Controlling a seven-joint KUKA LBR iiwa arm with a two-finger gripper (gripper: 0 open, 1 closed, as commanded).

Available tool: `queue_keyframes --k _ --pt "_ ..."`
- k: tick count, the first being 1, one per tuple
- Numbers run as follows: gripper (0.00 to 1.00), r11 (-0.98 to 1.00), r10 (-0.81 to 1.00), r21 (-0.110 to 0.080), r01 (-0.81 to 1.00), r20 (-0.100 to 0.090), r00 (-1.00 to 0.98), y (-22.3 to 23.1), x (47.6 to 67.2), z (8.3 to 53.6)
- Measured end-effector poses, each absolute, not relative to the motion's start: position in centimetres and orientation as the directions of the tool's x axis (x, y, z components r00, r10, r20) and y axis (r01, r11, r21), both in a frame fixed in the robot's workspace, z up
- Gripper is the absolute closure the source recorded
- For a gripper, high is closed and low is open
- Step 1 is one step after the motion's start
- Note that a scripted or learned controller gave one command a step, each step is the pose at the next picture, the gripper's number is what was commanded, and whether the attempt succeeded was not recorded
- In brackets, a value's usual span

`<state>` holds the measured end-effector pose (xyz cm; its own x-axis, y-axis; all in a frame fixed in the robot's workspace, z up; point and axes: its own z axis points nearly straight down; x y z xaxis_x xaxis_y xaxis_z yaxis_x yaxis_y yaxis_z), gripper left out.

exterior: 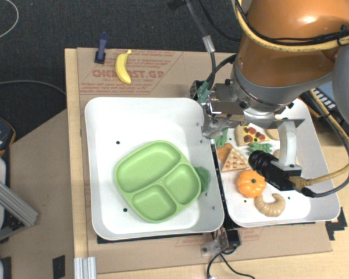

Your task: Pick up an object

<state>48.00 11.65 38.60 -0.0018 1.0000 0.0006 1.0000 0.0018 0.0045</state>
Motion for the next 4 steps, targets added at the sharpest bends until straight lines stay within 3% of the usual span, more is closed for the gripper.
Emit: queue_keyframes --k 1,2,3,4 --pt "1.0 -0.007 1.0 -0.011 1.0 -0.004 0.007 6.1 47.8 29.0" --pt "1.0 -0.005 1.0 0.004 1.0 -0.001 0.005 2.8 48.0 31.1" --pt "1.0 0.006 1.0 0.003 1.0 0.002 -0.006 8.1 47.9 33.6" --pt "1.0 0.007 1.0 0.007 1.0 0.003 -0.007 13.9 48.0 39.3"
